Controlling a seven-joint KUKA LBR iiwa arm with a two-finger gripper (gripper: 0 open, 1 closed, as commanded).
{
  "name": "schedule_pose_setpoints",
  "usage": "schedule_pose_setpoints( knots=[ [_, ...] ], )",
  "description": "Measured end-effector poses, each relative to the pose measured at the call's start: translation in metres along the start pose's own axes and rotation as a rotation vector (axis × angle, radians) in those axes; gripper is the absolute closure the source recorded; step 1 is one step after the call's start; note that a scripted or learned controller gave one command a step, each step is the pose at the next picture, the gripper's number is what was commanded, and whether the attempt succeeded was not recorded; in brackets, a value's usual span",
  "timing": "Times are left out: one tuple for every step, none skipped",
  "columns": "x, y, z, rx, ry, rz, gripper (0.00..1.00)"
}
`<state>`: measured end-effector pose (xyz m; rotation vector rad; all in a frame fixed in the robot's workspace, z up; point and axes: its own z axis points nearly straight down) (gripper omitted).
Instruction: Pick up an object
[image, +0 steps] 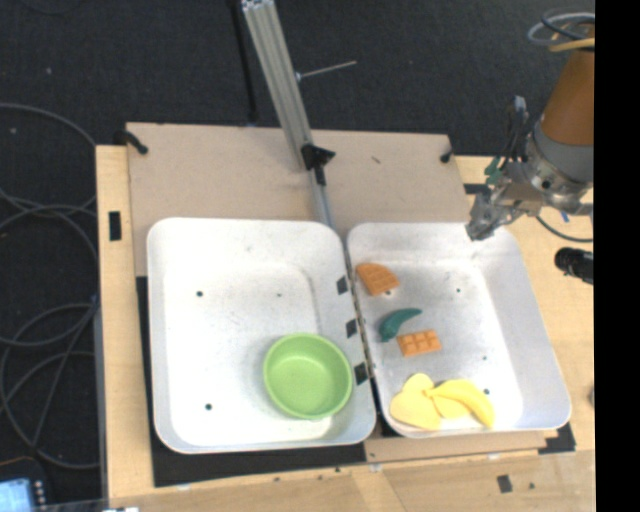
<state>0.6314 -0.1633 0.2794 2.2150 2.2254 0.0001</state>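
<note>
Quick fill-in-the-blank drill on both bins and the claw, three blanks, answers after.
1. The green bowl sits in the ____ bin.
2. The yellow pieces lie at the near edge of the ____ bin.
3. The claw hovers over the right bin's far ____ corner.

Missing words: left; right; right

No readable text, labels, brands, numbers or signs are showing anywhere in this view. Nothing legible is appearing on either white bin (160, 300), the bench (115, 300) or the arm's orange band (572, 100).
</note>
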Motion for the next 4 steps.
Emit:
schedule_pose_setpoints(
  knots=[
    [0.059,0.003,0.010,0.001,0.001,-0.001,1.00],
    [0.109,-0.001,0.026,0.002,0.001,-0.001,1.00],
    [0.162,-0.004,0.019,0.000,0.003,-0.003,1.00],
    [0.216,-0.018,0.022,0.002,0.003,-0.002,1.00]
  ],
)
